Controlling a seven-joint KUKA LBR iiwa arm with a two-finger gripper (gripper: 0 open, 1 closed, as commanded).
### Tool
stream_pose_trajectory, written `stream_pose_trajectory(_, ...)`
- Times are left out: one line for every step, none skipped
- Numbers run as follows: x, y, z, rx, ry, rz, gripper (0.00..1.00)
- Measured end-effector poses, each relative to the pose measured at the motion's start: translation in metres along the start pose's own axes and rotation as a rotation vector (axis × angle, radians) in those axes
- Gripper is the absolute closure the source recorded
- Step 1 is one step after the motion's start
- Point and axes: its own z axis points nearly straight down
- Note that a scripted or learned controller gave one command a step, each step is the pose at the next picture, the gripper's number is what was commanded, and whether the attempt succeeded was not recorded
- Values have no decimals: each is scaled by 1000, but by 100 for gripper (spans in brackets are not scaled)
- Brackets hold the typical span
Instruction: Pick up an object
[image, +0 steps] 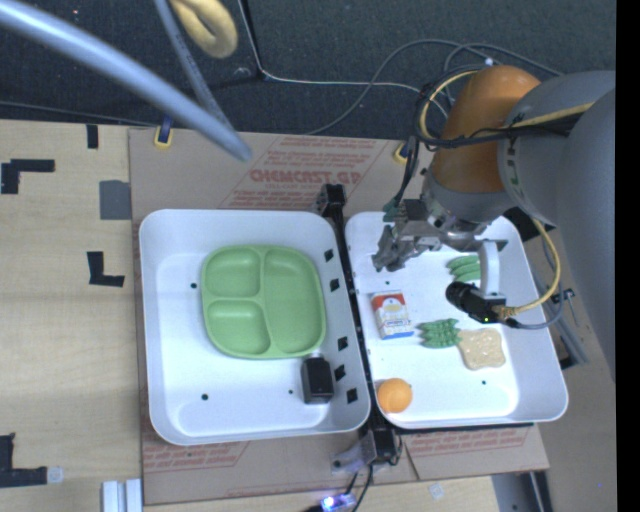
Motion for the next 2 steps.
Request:
stream_pose_trajectory(56, -16, 4, 0, 0, -1, 100)
stream_pose_trajectory(98, -25, -2, -1, 0, -1, 100)
